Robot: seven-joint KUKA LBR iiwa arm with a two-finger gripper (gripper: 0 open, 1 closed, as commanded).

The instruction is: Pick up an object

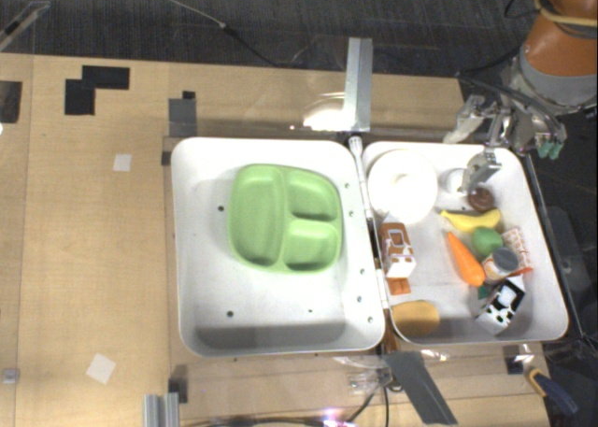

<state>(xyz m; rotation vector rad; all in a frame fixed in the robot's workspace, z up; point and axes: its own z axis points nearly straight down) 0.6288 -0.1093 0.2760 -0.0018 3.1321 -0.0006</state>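
I judge the pick barely begun: my hand (483, 165) hangs at the far end of the right bin (551, 296), low over the toys, and nothing is lifted yet. Its tips point down at a small brown round thing (481, 198) lying just beyond the banana (472, 220); whether they touch it I cannot say, and whether my fingers are spread or closed is equally beyond me, since from this slanted height they merge into one pale metal shape. I see nothing between them. The pickable things all lie in that right bin: a white round lid or plate (402, 182) at the far left, an orange and white box (398, 251) beside the dividing wall, a carrot (464, 259), a green piece (487, 239), a tan bread-like lump (417, 315) at the near end, and a black and white item (503, 302) near the right corner. The left bin (201, 313) holds a green divided tray (283, 217). Left to do: close on something, perhaps the brown piece, and raise it clear. My arm's upper part is cut off at the far right corner, and the small items by the carrot are too jumbled to name.
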